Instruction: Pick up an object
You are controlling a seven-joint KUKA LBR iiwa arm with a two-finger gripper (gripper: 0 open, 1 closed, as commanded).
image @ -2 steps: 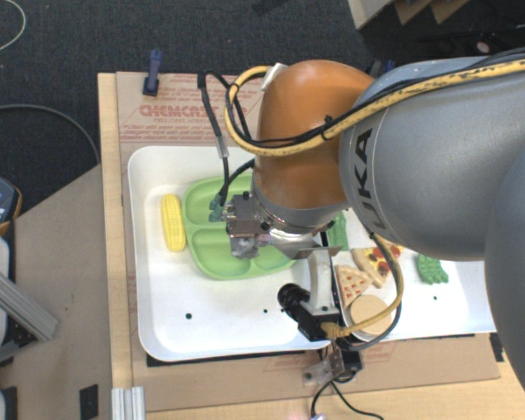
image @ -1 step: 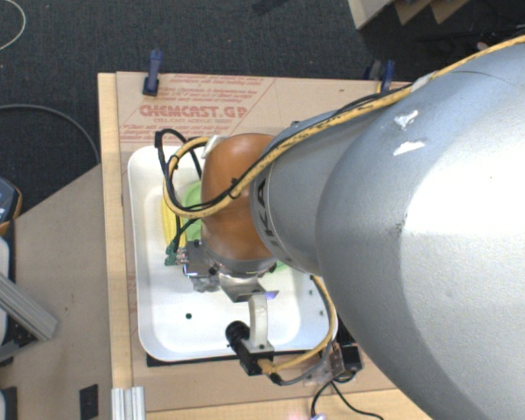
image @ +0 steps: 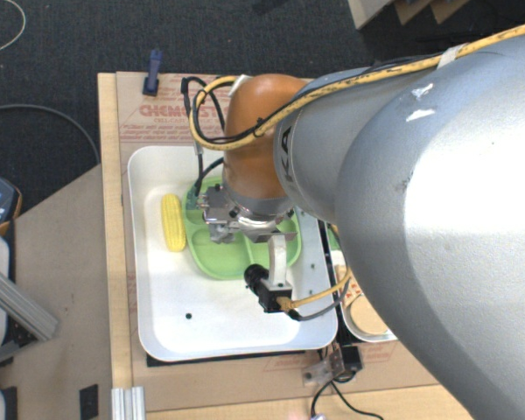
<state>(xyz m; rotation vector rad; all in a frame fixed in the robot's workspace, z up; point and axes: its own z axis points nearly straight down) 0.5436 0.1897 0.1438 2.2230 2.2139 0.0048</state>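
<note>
In the left white bin (image: 157, 313) lies a yellow corn cob (image: 172, 221) near its left wall, set lengthwise. Just right of it sits a light green plate-like object (image: 212, 254), partly covered by the arm. The gripper (image: 234, 224) hangs over the green object's upper part, at the end of the orange wrist band (image: 255, 138). Its fingers are hidden under the wrist body.
The big grey arm (image: 420, 191) covers the right bin and most of the picture's right side. A round tan-rimmed object (image: 367, 322) peeks out beneath it. A small dark speck (image: 189, 316) lies on the left bin floor. A blue clip (image: 151, 70) sits at the bench's far edge.
</note>
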